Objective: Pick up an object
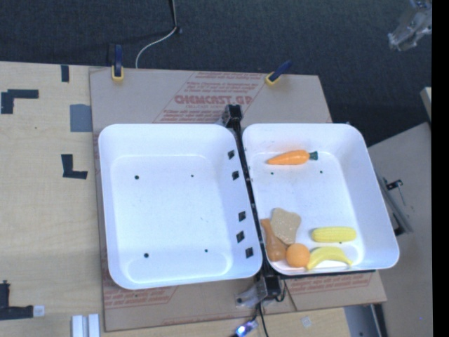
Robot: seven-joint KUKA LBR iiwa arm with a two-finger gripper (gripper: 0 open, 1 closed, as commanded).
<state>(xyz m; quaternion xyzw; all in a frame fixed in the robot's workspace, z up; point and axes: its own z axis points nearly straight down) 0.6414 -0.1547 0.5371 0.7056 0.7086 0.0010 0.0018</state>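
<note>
The right bin (365,188) holds several toy foods. An orange carrot (289,158) lies near its far side. At the near side sit a tan bread slice (285,223), a brown sausage-like piece (272,243), a round orange (297,255), a yellow corn cob (333,234) and a yellow banana (330,259), packed close together. My gripper (410,27) appears blurred at the view's top right, high over the dark floor and well away from both bins. Nothing shows in it.
The left bin (112,188) adjoins the right bin along a black clipped seam (240,188). Both rest on a cardboard sheet (203,97) clamped at the far edge. A white cable (158,37) runs across the dark floor behind.
</note>
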